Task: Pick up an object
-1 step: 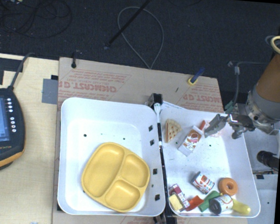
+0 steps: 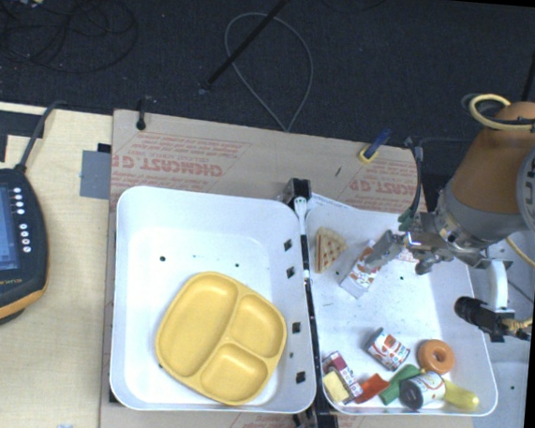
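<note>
Under the bins, mirrored cardboard (image 2: 173, 164) print resists reading; end effector (image 2: 398, 244) grip: cannot tell.

We see even, fairly bright overhead light on the two white bins (image 2: 142, 243); shadows under the yellow tray (image 2: 220, 337) inside are soft and short; the dark floor above stays dim; the picture is slightly grainy throughout.

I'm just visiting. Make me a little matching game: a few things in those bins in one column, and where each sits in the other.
Things:
1. yellow divided plate
2. orange doughnut
3. toast slice
4. small can

Places:
A. far end of the right bin, beside the divider
B. left bin
C. right bin, just left of the doughnut
D. right bin, near its right wall

Pairs: 1-B, 2-D, 3-A, 4-C
</note>
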Controlling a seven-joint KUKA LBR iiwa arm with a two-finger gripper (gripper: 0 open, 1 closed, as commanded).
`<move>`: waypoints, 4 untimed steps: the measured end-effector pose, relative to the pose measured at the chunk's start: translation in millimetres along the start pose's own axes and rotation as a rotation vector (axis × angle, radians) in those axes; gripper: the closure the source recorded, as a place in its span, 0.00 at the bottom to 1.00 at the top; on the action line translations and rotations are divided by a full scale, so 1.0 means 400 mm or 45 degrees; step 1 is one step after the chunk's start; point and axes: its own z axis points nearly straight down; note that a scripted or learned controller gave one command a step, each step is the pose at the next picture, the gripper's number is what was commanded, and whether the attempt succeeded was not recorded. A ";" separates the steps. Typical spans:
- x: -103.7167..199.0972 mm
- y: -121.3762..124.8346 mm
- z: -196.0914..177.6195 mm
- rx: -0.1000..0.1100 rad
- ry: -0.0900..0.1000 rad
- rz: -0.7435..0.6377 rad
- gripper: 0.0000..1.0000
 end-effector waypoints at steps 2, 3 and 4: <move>-0.051 -0.280 -0.078 -0.011 -0.002 0.006 0.00; -0.010 -0.269 0.164 0.003 0.004 0.001 0.00; -0.027 -0.244 0.270 -0.005 0.001 0.003 0.00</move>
